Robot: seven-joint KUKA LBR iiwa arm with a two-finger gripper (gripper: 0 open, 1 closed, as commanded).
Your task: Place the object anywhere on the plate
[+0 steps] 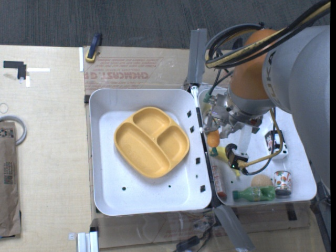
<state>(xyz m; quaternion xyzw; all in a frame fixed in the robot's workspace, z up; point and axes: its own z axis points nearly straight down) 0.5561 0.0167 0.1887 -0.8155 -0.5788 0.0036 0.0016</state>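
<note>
A yellow plate with three compartments lies in the left white bin, near its middle. My gripper hangs low over the left edge of the right bin, just right of the wall between the two bins. A small orange object sits right under the gripper tip, touching or nearly touching it. The wrist hides how the gripper stands around it. The plate's compartments hold nothing.
The right bin also holds a small yellow item, a green bottle lying along the front wall, a tan round thing, a small can and a white-and-red item. Cables loop above the wrist.
</note>
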